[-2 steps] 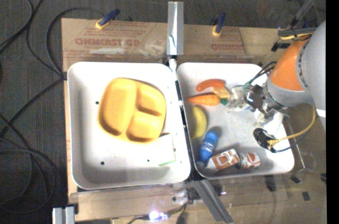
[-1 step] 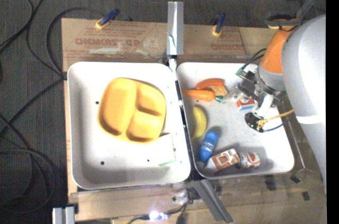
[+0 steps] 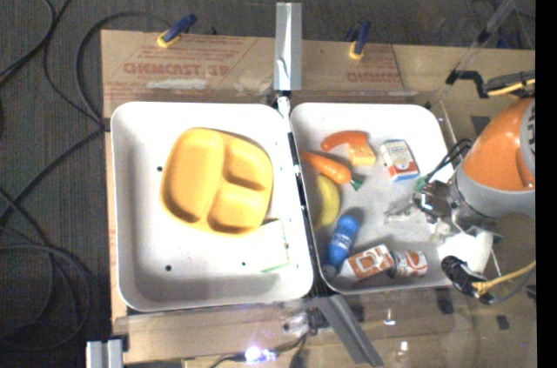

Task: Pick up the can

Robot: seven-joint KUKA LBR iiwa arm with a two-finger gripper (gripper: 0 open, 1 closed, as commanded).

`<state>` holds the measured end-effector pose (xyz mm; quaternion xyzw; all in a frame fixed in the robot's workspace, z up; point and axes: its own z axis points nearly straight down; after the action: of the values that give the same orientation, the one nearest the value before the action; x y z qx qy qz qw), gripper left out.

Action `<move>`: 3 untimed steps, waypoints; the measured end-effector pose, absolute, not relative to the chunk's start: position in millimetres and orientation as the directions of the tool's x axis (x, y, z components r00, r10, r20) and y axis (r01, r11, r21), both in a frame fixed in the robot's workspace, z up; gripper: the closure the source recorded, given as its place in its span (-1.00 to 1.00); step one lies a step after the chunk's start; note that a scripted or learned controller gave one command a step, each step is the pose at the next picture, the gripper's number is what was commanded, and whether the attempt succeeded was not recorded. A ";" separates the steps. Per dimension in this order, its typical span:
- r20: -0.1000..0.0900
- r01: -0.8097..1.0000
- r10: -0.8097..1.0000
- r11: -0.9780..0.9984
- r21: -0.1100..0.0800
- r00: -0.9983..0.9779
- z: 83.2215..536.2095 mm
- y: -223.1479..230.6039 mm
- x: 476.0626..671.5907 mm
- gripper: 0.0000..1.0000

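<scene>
The can point(image 3: 411, 264), silver with a red label, lies on its side at the front right corner of the right bin point(image 3: 374, 116). Its left end touches a small orange and white carton point(image 3: 370, 262). My gripper point(image 3: 425, 203) hangs over the right side of this bin, behind the can and apart from it. The arm's orange band point(image 3: 505, 153) is just right of the bin wall. Nothing shows in the gripper.
The right bin also holds a blue bottle point(image 3: 342, 238), a banana point(image 3: 326, 199), a carrot point(image 3: 326, 166), a sausage point(image 3: 345, 139) and a small milk carton point(image 3: 399, 159). A yellow divided plate point(image 3: 218, 181) lies in the left bin point(image 3: 139, 270).
</scene>
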<state>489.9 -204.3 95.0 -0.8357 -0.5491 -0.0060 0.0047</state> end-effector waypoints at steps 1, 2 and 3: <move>-0.002 0.914 0.914 -0.405 0.008 0.405 87.7 -160.3 522.0 -1.00; -0.006 0.905 0.905 -0.425 -0.010 0.425 129.8 -186.6 579.0 -1.00; 0.002 0.887 0.887 -0.461 0.006 0.461 87.3 -181.0 528.2 -1.00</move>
<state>528.2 -181.0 87.3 -0.8548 -0.5189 -0.0021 -0.0020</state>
